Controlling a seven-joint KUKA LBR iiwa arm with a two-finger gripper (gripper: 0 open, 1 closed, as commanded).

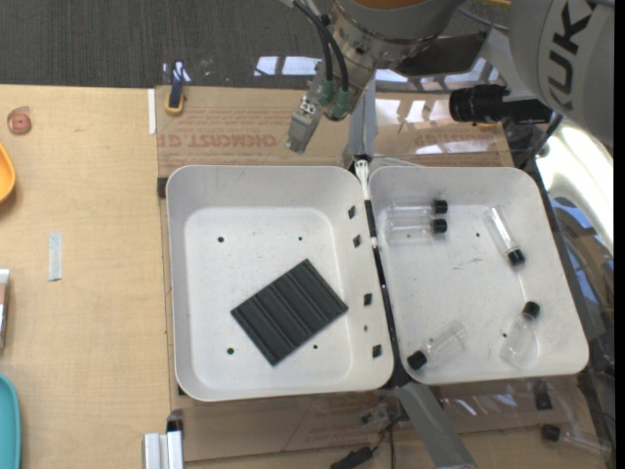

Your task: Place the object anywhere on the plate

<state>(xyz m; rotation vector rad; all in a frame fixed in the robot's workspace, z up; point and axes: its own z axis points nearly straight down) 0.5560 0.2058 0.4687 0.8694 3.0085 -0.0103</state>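
Vials (pixel 437 225) lie in right bin (pixel 553 213); left bin (pixel 195 189) holds dark plate (pixel 289 312).

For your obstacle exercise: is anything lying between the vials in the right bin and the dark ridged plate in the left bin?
Only the two bins' adjoining rims, clipped together, separate the vials from the plate. The left bin's floor around the plate is bare.

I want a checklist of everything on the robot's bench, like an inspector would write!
Surface: two white bins, left bin and right bin, on brown cardboard.
Job's things: dark ridged plate lying flat in the left bin; five clear vials with black caps in the right bin, e.g. vial.
Clutter: nothing seen in the bins.
Grippers: gripper hangs above the cardboard behind the bins.
Cables: cables along the wrist.
Surroundings: wooden table at left.
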